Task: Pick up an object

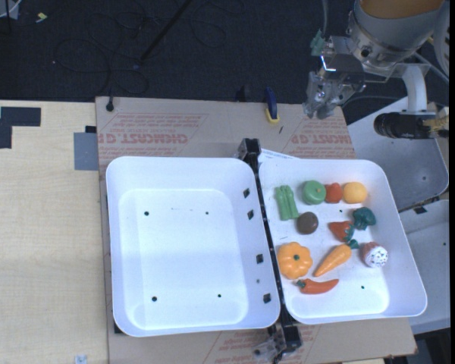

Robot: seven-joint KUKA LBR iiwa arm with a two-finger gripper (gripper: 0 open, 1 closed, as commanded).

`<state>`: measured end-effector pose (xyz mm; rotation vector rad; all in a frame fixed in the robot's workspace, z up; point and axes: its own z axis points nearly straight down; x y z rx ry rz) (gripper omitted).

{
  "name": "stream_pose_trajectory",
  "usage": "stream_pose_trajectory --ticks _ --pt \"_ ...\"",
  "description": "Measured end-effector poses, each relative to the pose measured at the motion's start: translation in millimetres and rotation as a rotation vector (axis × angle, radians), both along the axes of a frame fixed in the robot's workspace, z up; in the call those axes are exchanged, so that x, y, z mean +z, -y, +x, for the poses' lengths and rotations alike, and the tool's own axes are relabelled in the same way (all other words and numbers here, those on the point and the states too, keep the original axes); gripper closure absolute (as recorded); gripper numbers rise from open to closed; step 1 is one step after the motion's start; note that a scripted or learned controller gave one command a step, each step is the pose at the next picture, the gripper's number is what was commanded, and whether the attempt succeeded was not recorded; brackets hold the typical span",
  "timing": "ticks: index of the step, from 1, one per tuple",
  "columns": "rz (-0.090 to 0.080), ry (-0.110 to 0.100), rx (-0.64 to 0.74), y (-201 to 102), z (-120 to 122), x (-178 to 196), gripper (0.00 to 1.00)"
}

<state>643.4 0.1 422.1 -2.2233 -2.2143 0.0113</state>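
Pale wood covers the table (38,226), with a brown cardboard sheet (174,131) laid under two white bins and dark floor behind. From the camera view, the left bin (121,203) and the right bin (394,279) sit side by side, joined along a black hinge strip down the middle.

Toy food lies in the right bin. A green bean pod (286,202) rests near the hinge side, with a green apple (314,192) just beside it. A small red piece (333,192) and an orange (355,192) follow in a row toward the right. Below them sit a brown ball (308,222), a broccoli (363,218) and a red wedge (340,230). Lower still are a pumpkin (294,259), a carrot (334,259) lying at a slant, a white speckled ball (375,256) and a red chili (317,285) nearest the front.

The arm (398,14) comes in at the upper right, its orange band at the top edge. The gripper (323,101) hangs above the cardboard behind the right bin, well apart from the food and holding nothing; I cannot tell how its tips stand.
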Motion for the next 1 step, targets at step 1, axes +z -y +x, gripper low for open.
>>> stream_pose_trajectory --ticks 1 --pt "0.002 0.018 0.006 -5.1 0.2 122.6 1.00"
